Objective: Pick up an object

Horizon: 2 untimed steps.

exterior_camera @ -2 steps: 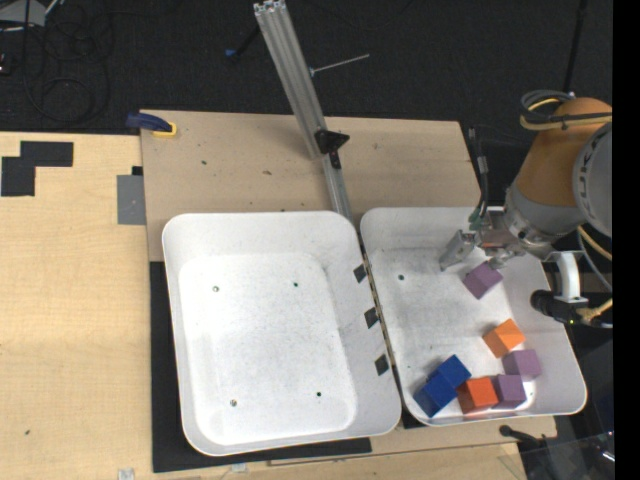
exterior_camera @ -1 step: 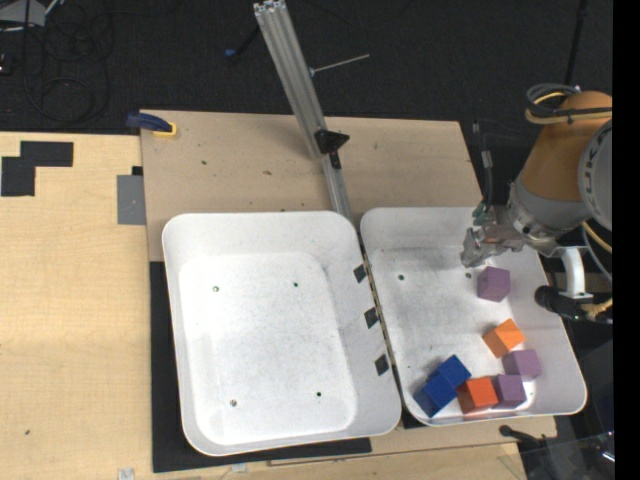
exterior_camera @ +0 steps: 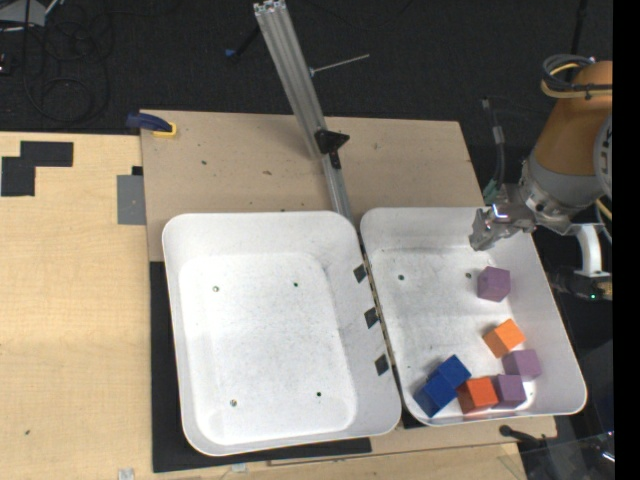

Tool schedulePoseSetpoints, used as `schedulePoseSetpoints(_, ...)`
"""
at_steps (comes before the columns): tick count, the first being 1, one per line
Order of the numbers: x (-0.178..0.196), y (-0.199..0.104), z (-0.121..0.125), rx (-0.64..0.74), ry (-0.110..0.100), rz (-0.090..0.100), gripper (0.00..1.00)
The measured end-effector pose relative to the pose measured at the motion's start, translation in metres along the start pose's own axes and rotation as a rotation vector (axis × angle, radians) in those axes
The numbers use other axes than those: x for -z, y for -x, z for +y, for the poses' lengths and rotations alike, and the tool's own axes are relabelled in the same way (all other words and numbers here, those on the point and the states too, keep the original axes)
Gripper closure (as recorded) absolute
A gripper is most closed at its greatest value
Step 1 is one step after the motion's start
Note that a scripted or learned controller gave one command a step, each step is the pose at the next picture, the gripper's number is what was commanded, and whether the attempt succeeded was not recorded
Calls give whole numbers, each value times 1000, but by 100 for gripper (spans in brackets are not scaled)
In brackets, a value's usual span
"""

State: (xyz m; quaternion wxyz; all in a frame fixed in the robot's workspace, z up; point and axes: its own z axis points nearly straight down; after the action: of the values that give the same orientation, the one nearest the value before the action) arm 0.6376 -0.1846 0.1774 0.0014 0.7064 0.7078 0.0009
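My gripper [exterior_camera: 488, 233] hangs over the far right part of the right bin [exterior_camera: 420, 238], with nothing visible between its tips. Just below it and slightly right lies a purple cube [exterior_camera: 493, 284], apart from the gripper. Nearer the front right corner sit an orange block [exterior_camera: 503, 337], a mauve block [exterior_camera: 522, 363], a red-orange block [exterior_camera: 479, 394] with another mauve block [exterior_camera: 510, 390] against it, and a blue block [exterior_camera: 442, 384].
The left bin [exterior_camera: 200, 258] lies beside the right one, with black clips [exterior_camera: 371, 317] along the shared rim. A slanted aluminium rail [exterior_camera: 298, 88] rises behind the bins. The arm's orange band [exterior_camera: 572, 138] stands at the right edge.
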Motion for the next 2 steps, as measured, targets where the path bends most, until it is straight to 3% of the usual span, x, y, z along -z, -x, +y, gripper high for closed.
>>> schedulePoseSetpoints(2, 110, 2, 12, 1, 2, -1, 100)
